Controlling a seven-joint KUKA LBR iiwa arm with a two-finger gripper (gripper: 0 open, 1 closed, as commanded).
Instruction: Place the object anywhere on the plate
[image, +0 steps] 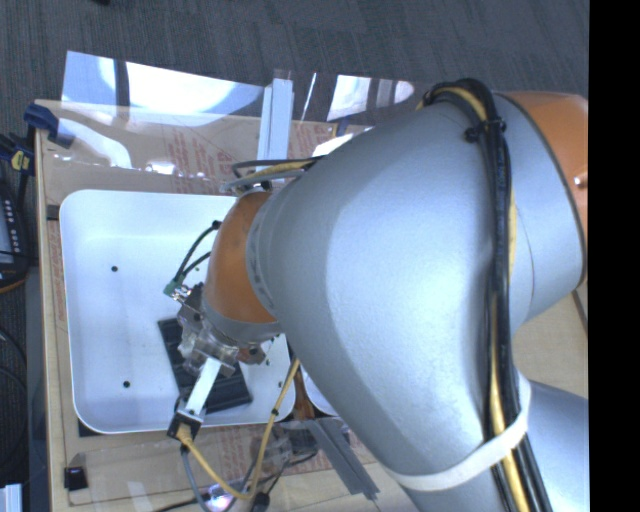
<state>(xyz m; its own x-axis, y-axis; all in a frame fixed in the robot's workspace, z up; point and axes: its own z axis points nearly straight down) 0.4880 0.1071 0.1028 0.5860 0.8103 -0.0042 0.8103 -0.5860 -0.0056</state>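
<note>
Gripper (200, 345) hangs low over the near part of the left bin (110, 230); whether it's open or closed I can't tell from here. Right beneath it a flat black slab (232, 393), matte and rectangular, lies on the bin's smooth white floor, with its corners poking out to the left and the near right. The arm (400, 280), a broad rounded grey shell with an orange band (225, 275) above the wrist, bulks over the right side.
</note>
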